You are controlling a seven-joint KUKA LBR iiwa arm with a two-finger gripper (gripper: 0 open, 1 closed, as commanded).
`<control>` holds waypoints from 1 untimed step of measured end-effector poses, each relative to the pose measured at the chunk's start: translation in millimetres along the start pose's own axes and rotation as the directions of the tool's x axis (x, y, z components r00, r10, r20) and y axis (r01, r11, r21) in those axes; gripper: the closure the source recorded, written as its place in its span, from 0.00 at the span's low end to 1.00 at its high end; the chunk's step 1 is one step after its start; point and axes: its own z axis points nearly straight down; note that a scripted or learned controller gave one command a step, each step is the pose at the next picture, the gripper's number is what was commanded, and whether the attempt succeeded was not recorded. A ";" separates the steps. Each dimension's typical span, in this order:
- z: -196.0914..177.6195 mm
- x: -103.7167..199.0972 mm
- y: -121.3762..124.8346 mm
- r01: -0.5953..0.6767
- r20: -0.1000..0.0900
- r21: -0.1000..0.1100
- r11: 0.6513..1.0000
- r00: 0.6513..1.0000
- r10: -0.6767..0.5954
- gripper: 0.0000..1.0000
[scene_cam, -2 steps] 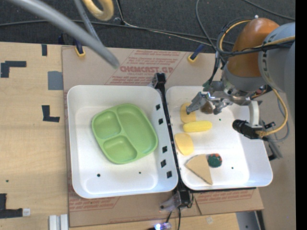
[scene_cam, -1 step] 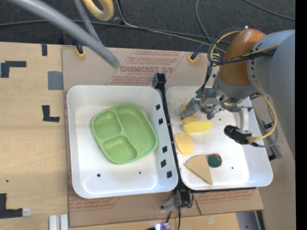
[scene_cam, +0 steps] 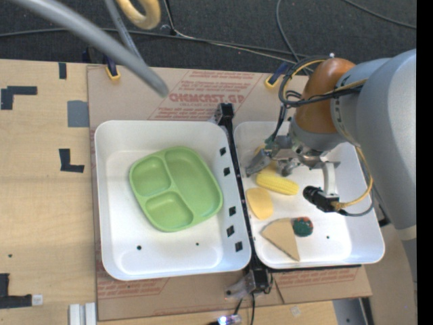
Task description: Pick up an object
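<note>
My gripper [scene_cam: 265, 162] hangs low over the far left part of the right bin [scene_cam: 352, 246], with its metal fingers spread apart and nothing between them. Just below it lies a yellow corn cob [scene_cam: 277, 183]. A pale yellow rounded piece [scene_cam: 260, 202] sits nearer the front. A tan wedge [scene_cam: 281, 237] lies at the front of the bin, with a small dark green and red item [scene_cam: 302, 227] touching its right side.
The left bin [scene_cam: 111, 202] holds a green divided plate [scene_cam: 175, 187]. A black divider [scene_cam: 232, 181] runs between the two bins. A grey hose [scene_cam: 81, 26] crosses the top left above the bench.
</note>
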 end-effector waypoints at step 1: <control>-12.6 0.9 0.1 0.000 -0.001 -0.001 1.000 1.000 0.000 1.00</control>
